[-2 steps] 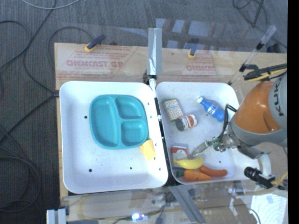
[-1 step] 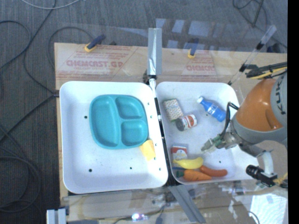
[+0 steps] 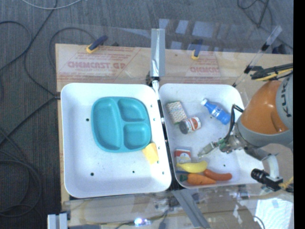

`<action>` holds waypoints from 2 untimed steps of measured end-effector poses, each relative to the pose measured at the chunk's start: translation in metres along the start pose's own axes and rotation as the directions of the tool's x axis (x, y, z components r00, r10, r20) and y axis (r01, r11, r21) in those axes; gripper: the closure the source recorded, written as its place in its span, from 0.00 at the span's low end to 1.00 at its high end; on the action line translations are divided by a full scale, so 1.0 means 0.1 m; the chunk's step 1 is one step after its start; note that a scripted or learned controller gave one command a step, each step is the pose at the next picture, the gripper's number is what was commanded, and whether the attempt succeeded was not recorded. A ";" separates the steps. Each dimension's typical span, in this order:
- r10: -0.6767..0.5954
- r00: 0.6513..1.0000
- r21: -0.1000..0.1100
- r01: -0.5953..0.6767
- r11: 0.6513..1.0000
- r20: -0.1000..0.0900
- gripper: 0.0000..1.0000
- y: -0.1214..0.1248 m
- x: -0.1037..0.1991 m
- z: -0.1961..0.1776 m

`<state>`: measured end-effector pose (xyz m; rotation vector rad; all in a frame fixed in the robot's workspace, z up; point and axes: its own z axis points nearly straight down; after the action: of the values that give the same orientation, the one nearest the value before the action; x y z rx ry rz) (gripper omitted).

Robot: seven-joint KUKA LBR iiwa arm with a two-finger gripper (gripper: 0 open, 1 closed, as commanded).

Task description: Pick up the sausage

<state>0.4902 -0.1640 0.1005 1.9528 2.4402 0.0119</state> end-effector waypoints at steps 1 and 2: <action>0.230 0.973 0.000 -0.230 0.973 0.003 0.00 0.00 0.07 0.09; 0.005 1.000 0.007 -0.005 1.000 -0.002 0.00 -0.04 -0.02 0.10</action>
<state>0.4872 -0.1672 0.0907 1.9632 2.4395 0.0062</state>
